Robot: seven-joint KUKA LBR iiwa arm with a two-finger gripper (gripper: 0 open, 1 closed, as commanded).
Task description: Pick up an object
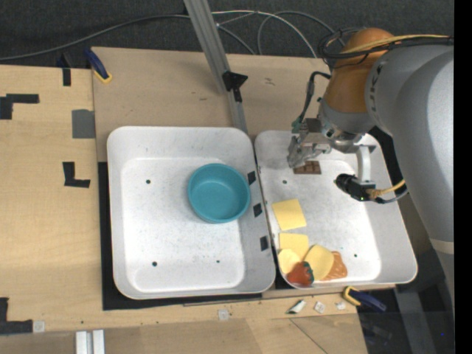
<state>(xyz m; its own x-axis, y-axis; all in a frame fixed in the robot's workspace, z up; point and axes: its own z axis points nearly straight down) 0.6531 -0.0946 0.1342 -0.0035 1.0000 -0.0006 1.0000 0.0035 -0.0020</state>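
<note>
We've got the gripper low in the right bin, far end, right over a small brown block. Can't tell its state. No lift yet, so pick not done. Yellow slices and a strawberry sit nearer; blue bowl in left bin.

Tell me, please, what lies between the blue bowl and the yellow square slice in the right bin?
In the camera view, the bins' adjoining white rims lie between the blue bowl and the yellow square slice.
</note>
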